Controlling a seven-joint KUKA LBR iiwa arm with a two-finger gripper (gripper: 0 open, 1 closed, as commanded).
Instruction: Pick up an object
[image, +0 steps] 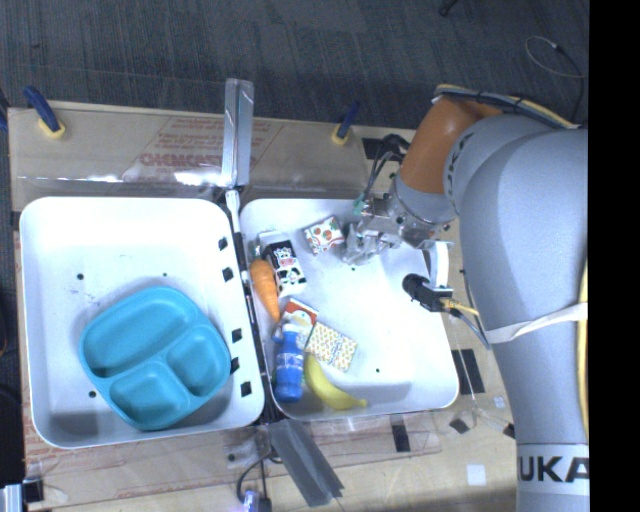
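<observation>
Banana (333, 389): yellow, right bin's (405, 345) 6 o'clock wall, curved, tip touching the blue bottle.
Blue bottle (289, 362): lying along the bin's left wall, at abt 7 o'clock, white cap end up by a red-white pack.
Patterned packet (331, 346): flat, just beside bottle, btw bottle and bin centre.
Carrot (264, 287): orange, at 9 o'clock against left wall.
Cow-print carton (285, 264): black/white, touching carrot's far end, abt 10 o'clock.
Small white box (321, 235): red marks, at 11 o'clock, just left of claw.
Claw (358, 242): low over bin's 12 o'clock area; fingers' gap – can't tell; nothing seen held.
Left bin (60, 250): blue 3-section plate (154, 358) at its 6 o'clock.
Tabletop (130, 140): brown, blue clamps at far edge.
</observation>
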